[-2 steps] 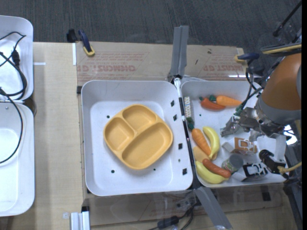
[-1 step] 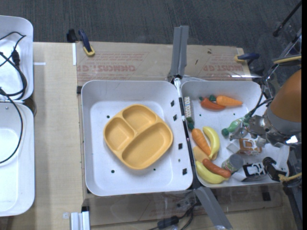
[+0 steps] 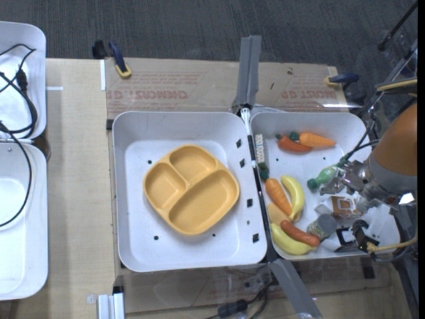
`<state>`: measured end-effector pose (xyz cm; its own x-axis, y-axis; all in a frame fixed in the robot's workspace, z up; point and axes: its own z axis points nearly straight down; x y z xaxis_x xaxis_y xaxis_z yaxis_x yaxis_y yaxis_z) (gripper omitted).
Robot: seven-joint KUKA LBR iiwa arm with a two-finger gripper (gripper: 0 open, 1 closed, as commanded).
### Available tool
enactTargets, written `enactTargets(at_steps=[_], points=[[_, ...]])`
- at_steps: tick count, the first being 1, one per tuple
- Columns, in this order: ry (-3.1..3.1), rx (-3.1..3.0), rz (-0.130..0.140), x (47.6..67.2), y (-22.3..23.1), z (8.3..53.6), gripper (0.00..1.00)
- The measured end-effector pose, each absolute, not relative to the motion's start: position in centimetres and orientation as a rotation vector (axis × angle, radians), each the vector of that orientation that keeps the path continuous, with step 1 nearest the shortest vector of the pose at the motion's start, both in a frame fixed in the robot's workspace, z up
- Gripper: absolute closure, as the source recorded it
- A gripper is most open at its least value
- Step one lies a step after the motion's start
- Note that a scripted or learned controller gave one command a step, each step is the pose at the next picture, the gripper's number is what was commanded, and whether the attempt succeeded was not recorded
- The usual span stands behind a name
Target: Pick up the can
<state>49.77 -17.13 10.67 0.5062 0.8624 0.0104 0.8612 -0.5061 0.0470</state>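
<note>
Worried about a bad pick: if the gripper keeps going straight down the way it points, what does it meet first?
Most likely the can, lying just below the gripper in the right bin. Depth is unclear from above; a banana lies close beside it.

Grey arm (image 3: 388, 178), orange band, black cables at wrist.

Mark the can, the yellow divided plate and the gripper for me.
can (image 3: 322, 226), camera view, on its grey side
yellow divided plate (image 3: 191, 189), camera view, on the ridge between compartments
gripper (image 3: 346, 212), camera view, midway between its fingers
</note>
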Motion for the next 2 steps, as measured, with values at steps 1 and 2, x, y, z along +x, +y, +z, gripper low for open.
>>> enactTargets(at_steps=[1, 2], points=[[1.343, 2.854, 0.009, 55.76, -19.86, 9.04, 0.0], [1.344, 2.852, -0.01, 55.52, -20.21, 9.39, 1.0]])
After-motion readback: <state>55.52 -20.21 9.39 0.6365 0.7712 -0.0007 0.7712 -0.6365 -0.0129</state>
